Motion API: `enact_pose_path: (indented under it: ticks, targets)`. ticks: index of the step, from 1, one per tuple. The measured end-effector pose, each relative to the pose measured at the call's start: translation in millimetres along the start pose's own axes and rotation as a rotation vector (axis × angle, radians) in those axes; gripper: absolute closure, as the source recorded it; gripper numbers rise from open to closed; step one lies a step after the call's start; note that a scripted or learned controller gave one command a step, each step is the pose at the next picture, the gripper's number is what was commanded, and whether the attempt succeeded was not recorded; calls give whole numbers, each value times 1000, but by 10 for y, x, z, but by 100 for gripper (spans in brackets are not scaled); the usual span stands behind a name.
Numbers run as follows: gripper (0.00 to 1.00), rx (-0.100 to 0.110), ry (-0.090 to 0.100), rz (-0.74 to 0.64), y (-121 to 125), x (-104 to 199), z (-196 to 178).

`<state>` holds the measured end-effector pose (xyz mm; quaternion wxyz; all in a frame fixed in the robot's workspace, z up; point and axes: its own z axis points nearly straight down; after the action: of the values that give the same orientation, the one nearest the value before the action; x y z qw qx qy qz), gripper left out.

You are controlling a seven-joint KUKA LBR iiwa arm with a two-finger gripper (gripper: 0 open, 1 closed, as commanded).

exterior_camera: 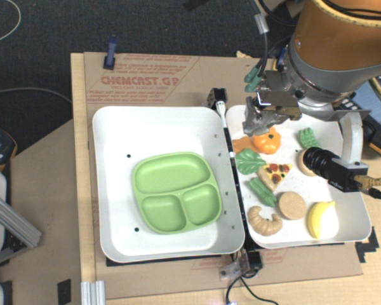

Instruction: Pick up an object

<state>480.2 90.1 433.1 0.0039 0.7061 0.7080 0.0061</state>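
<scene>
Gripper [261, 129]: low in your right bin [354, 229] — you cannot tell its finger state.
Orange toy [267, 143]: just under the gripper, touching or nearly.
Left bin [114, 170]: holds your green divided plate [176, 191].

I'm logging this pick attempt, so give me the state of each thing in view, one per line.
Green three-compartment plastic tray: flat in the left white bin, nothing on it.
Orange toy fruit: in the right white bin, just under the gripper, not lifted.
Toy pizza slice: lying flat.
Toy croissant: lying flat.
Yellow toy banana: lying by the right bin's near rim.
Round tan biscuit: lying flat.
</scene>
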Motion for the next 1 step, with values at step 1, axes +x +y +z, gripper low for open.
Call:
enact_pose_path:
  ticks: [1]
  targets:
    - [100, 10, -3, 1, -2, 1, -41]
